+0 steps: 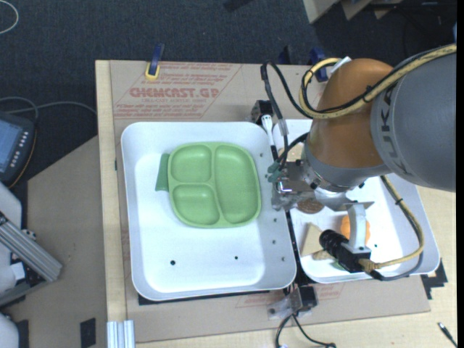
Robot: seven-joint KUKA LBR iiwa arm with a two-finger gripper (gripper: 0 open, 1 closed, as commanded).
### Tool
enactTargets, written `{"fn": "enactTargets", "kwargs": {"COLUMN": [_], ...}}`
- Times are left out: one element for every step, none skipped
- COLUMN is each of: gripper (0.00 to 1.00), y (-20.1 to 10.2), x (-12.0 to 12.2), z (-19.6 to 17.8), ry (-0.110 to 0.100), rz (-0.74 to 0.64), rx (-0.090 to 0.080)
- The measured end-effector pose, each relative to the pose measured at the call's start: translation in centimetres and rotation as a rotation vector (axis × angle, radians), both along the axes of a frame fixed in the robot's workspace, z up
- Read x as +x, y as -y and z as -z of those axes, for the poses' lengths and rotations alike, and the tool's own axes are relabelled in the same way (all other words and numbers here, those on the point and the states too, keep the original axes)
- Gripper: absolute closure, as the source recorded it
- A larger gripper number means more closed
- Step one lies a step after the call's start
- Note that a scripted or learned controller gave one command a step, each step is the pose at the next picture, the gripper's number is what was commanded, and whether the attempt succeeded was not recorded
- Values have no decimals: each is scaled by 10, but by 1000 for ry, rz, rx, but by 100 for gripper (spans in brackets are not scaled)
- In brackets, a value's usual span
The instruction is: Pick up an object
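My gripper (pixel 290 187) hangs low over the left side of the right bin (pixel 409 256), close to the wall between the two bins. The orange wrist band and grey arm cover most of it from above. Just below the wrist lie a brown round object (pixel 310 205), a tan block (pixel 312 239) and an orange object (pixel 361 230), each partly hidden by the arm and its black cable fitting. A green divided plate (pixel 214 185) lies flat in the left bin (pixel 141 223).
Both bins rest on a cardboard sheet (pixel 177 85) on the bench. Yellow and black cables loop around the arm over the right bin. A yellow clamp (pixel 153 69) sits at the sheet's far edge.
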State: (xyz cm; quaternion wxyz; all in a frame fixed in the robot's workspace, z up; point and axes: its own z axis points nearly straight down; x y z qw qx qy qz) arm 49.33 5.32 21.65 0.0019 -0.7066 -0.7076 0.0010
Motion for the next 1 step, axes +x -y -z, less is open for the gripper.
{"fn": "enactTargets", "kwargs": {"gripper": [100], "y": [1], "x": [-1], "z": [-2], "ry": [1], "rz": [2], "rx": [0]}}
